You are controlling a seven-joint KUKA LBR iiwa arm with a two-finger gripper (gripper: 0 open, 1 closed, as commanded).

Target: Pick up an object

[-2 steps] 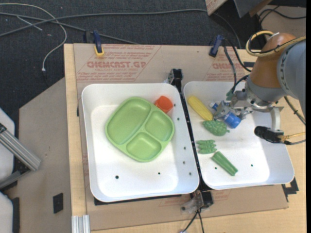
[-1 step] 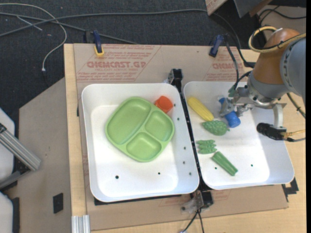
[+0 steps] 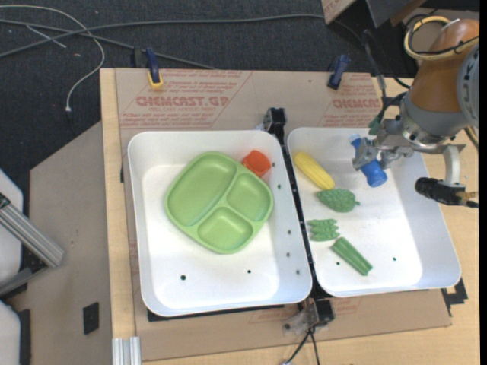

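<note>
Camera view looks down on two white bins on a cardboard-covered bench. The gripper (image 3: 370,160) hangs over the far part of the right bin (image 3: 426,272), its fingers pinching a blue object (image 3: 374,175) that hangs below them. In the same bin lie a yellow corn cob (image 3: 313,170) near the far left corner, a green leafy piece (image 3: 337,199), a green pea pod (image 3: 323,230) and a green cucumber-like piece (image 3: 351,255) toward the near edge. The left bin (image 3: 152,280) holds a green divided plate (image 3: 219,201) with an orange object (image 3: 257,162) touching its far edge.
</note>
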